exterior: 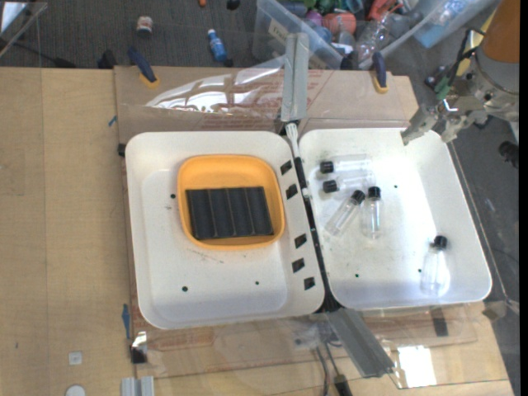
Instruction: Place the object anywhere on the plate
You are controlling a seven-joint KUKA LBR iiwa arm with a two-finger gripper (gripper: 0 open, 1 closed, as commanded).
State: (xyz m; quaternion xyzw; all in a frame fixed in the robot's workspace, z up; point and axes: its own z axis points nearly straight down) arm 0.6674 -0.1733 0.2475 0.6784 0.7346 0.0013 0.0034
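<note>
An orange plate (231, 170) with a black ridged insert (229, 213) lies in the left bin (157, 295). Several clear vials with black caps lie in the right bin (470, 287): two near its left wall (346, 168), two crossing in the middle (371, 217), and one (433, 269) alone at the front right. My gripper (427, 133) hangs over the right bin's back right rim, well apart from the vials. It is open, its two fingers spread, with nothing between them.
A metal divider (295, 81) runs between the bins at the back. A clear tub of mixed toys (355, 7) stands behind the bench. Clamps (379, 74) hold the back board. The arm's orange band (503, 31) is at the top right.
</note>
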